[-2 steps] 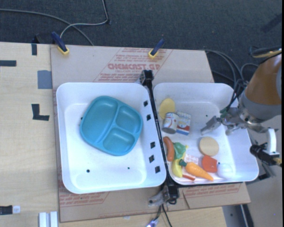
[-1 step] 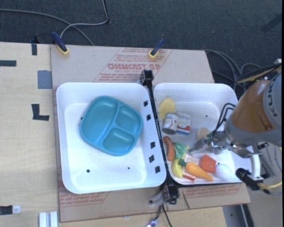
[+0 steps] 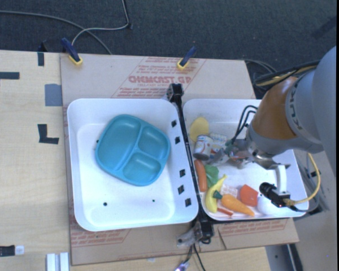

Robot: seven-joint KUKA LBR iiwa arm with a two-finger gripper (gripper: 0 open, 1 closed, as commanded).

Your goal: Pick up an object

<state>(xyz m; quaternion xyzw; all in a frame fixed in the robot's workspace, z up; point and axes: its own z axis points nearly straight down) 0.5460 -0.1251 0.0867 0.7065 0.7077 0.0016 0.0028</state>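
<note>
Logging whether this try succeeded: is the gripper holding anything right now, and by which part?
It cannot be told. The gripper is down among the toys in the right bin, and no object shows clearly between its fingers.

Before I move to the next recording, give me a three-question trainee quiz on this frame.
1. True or false: the blue divided plate lies in the right bin.
2. Which lies nearest the front wall of the right bin: A) yellow item B) carrot C) gripper?
3. Fill in: the arm's band above the wrist is ____.

Key: 1 false, it lies in the left bin. 2 B. 3 orange.
</note>
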